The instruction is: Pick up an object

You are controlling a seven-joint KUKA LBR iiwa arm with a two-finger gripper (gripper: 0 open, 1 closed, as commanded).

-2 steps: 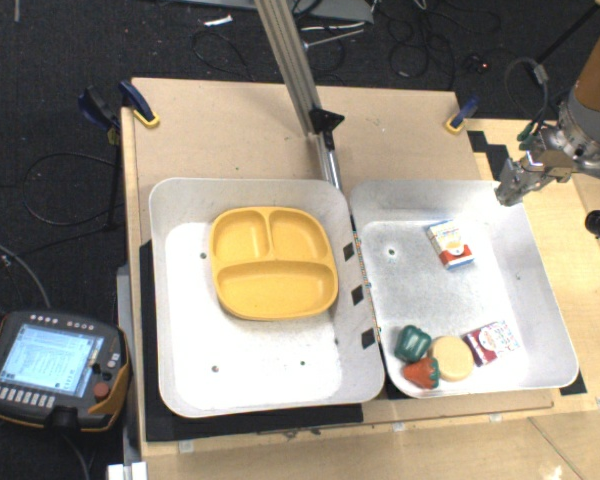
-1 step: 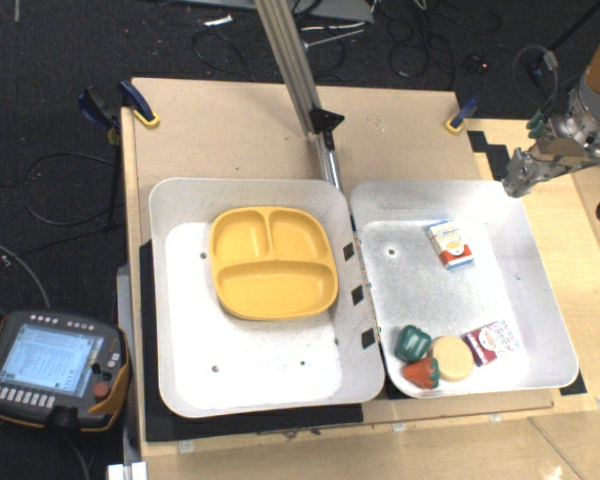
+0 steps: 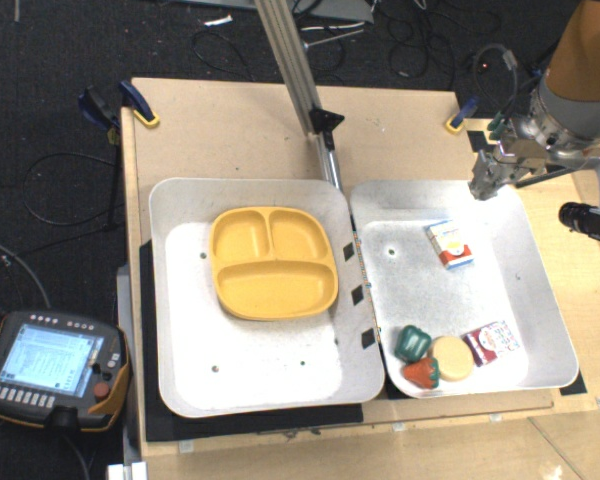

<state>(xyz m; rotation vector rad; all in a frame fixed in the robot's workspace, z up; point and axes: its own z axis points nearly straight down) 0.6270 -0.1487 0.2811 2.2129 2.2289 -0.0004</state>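
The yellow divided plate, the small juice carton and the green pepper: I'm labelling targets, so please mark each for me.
yellow divided plate (image 3: 274,290): camera view, floor of its large compartment.
small juice carton (image 3: 450,244): camera view, middle of its top face.
green pepper (image 3: 412,342): camera view, centre of its body.

the bench top (image 3: 230,138) looks like matt, pale fibreboard or wood. both bins, the left bin (image 3: 180,368) and the right bin (image 3: 530,298), appear as smooth white plastic with a faintly speckled, low-sheen floor. the yellow divided plate (image 3: 274,263) is smooth plastic with a soft gloss. the small carton (image 3: 449,244) and the red-and-white packet (image 3: 493,342) look like printed card or paper. the green pepper (image 3: 412,343), red piece (image 3: 420,372) and pale round piece (image 3: 453,358) seem glossy moulded plastic. the slanted pole (image 3: 285,43) is brushed metal.
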